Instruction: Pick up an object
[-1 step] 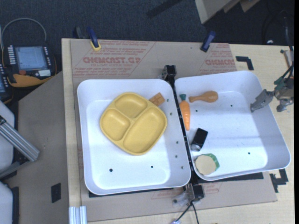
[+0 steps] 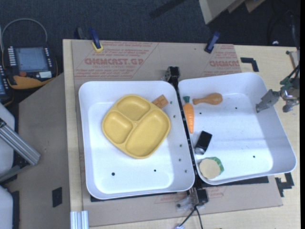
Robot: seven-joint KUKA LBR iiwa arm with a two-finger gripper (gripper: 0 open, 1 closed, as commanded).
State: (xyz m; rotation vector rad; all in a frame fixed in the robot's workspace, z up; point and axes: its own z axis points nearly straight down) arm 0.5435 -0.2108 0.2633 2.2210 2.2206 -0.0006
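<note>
The gripper [image 2: 274, 100] hangs over the right bin's [image 2: 276, 161] far right side; I cannot tell its state. The carrot [image 2: 189, 117] lies well to its left by the middle wall, long way pointing up and down.

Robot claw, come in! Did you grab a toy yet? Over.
Gripper at right bin's far edge, nothing held. Carrot, black block lie untouched by the divider. Path clear.
</note>
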